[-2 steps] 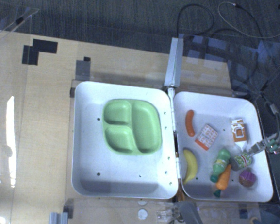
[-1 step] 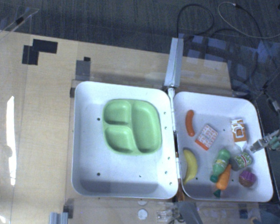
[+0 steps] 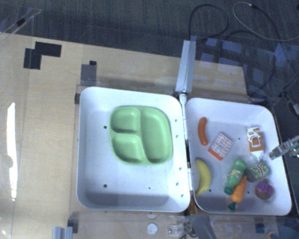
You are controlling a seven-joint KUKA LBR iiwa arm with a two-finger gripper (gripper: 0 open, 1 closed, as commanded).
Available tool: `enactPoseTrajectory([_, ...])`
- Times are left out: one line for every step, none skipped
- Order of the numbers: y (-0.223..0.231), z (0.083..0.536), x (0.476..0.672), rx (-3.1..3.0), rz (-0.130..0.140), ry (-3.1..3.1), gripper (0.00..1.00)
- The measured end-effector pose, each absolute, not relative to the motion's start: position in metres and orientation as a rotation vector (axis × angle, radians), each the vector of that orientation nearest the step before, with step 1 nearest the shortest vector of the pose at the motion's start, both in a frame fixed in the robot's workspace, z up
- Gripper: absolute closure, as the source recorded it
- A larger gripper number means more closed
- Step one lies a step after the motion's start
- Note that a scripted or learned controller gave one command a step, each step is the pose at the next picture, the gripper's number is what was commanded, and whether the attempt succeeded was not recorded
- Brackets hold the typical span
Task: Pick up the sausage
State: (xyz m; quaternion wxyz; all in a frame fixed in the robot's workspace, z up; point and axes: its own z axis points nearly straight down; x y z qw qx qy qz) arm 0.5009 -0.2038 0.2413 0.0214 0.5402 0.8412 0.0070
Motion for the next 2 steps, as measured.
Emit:
enactPoseTrajectory([-0.164,0.209,0.561,1.863,0.005,2.522,1.00])
enactPoseTrajectory([-0.056,0.204,0.619,1.982,0.006,2.432,1.00])
